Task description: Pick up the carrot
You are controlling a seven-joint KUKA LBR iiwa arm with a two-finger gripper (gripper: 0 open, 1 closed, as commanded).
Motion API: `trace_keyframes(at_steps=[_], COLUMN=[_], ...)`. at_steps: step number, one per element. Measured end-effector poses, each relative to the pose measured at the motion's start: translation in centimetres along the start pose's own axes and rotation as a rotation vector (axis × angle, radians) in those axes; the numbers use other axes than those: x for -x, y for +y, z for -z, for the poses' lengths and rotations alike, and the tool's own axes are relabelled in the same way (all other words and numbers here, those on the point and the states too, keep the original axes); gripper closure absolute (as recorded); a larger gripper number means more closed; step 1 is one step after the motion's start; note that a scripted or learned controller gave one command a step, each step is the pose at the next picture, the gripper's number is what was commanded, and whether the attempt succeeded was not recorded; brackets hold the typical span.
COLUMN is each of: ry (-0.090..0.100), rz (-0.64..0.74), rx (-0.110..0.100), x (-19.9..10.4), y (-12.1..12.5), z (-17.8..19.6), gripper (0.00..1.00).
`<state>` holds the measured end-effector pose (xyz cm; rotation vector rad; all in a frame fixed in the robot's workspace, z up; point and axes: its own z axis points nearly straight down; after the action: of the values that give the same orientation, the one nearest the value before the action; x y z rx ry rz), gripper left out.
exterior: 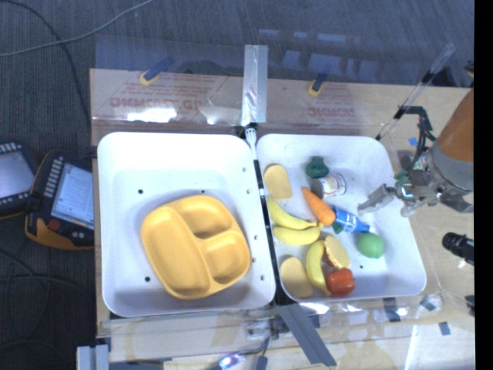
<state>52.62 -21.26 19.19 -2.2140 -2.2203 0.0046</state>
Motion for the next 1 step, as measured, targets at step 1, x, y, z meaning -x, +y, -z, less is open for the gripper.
trace_keyframes(at_steps=[1], ry=[-0.002], rz=[0.094], rx=[0.002], x=[-0.15], y=[0.08], z=[3.62], gripper=[0.0])
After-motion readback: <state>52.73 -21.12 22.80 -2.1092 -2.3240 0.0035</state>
